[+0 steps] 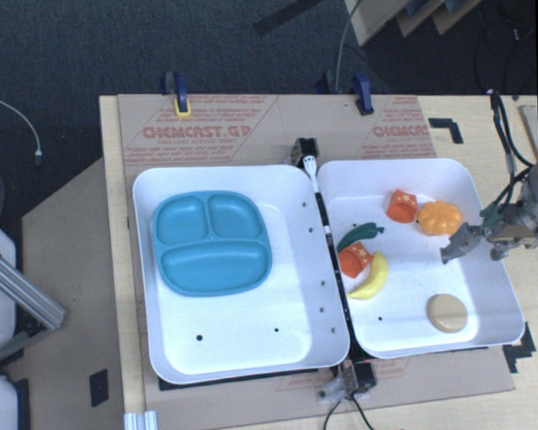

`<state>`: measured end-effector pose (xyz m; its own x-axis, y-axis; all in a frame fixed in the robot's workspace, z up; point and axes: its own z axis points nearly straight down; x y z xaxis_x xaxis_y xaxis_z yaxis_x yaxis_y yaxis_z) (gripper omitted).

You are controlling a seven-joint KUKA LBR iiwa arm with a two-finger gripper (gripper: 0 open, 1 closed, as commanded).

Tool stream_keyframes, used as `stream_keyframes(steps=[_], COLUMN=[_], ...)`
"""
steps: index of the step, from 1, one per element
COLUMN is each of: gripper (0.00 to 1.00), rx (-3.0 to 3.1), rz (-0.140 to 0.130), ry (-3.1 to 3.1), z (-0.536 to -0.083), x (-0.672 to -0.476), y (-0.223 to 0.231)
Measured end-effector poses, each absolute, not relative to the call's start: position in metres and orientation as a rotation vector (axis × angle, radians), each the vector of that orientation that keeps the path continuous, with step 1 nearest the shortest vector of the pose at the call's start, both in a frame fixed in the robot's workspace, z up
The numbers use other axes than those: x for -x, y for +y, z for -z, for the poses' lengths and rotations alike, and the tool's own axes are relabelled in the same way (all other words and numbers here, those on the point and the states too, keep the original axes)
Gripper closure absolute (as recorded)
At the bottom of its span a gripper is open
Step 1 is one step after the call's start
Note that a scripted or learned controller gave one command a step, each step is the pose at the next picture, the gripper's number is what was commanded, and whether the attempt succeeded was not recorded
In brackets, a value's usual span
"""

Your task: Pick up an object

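The right bin [400, 174] holds several toy foods. A small red piece [401, 206] lies beside an orange pepper [439, 218] at the back. Near the bin's left side, a green chili [359, 234] rests above a red fruit [354, 259] that touches a yellow banana [370, 280]. A beige round piece [448, 313] sits at the front right. My gripper [455, 249] reaches in over the bin's right rim, just below and right of the orange pepper, and nothing shows in its grasp.
A blue divided plate [213, 243] lies in the left bin [255, 334]. A black divider strip [326, 243] runs between the bins. Blue clamps [180, 91] hold the cardboard-covered bench at the back. Cables hang at the right edge.
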<state>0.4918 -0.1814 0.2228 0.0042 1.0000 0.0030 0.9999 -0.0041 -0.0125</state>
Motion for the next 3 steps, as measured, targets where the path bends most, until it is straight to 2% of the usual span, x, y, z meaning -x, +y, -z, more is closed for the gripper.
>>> stream_keyframes(steps=[1,2,3], gripper=[0.0,0.0,0.0], rx=[2.222,2.218,2.217], rz=[0.0,-0.004,-0.004], ry=[-2.222,-2.216,-2.217], z=[-0.229,-0.175,-0.131], x=[-0.495,-0.484,-0.487], y=[-0.181,-0.179,-0.179])
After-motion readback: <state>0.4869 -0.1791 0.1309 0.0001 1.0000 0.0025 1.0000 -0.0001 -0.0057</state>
